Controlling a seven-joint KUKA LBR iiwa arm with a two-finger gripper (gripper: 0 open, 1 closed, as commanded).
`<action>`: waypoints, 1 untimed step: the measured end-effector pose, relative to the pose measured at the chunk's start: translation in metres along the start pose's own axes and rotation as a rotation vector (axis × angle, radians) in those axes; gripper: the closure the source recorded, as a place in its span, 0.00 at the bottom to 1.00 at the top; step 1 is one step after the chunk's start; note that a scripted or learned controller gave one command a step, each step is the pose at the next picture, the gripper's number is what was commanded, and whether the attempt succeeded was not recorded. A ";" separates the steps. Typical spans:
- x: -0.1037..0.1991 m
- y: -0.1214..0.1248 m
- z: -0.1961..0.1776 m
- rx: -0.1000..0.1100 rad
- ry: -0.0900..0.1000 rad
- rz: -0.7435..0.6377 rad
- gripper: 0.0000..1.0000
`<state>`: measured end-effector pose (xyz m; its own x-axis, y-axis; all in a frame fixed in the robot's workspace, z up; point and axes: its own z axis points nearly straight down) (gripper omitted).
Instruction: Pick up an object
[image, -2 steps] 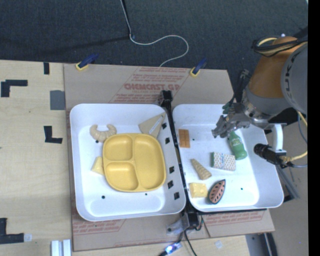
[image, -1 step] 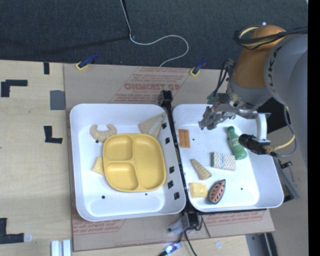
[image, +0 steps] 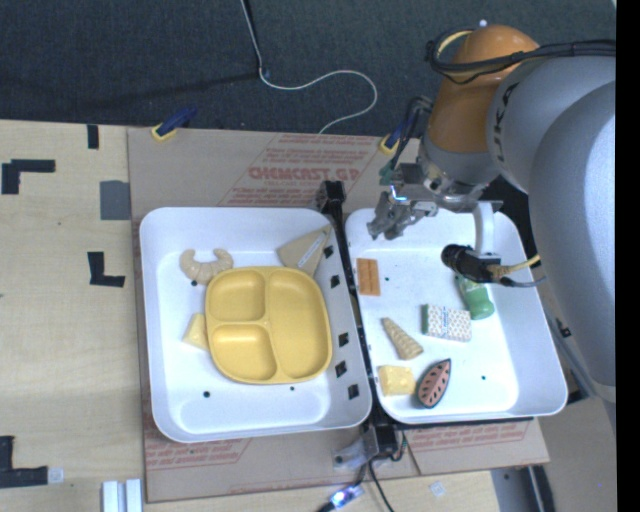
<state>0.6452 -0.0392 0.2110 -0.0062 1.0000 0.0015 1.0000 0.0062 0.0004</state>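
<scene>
Hovering over the right bin (image: 520, 400), the end effector (image: 392, 222) is being positioned above the orange wafer (image: 367, 277); its grasp state cannot be determined.

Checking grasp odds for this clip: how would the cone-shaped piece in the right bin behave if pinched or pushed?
The cone lies on its side on the right bin floor, so a push would probably roll it in an arc. Its taper may squirt from closing fingers. It looks light.
</scene>
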 end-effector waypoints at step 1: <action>0.012 0.021 -0.023 -0.001 -0.001 0.003 1.00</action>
<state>0.6658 -0.0269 0.2338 -0.0033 1.0000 0.0003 1.0000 0.0033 0.0017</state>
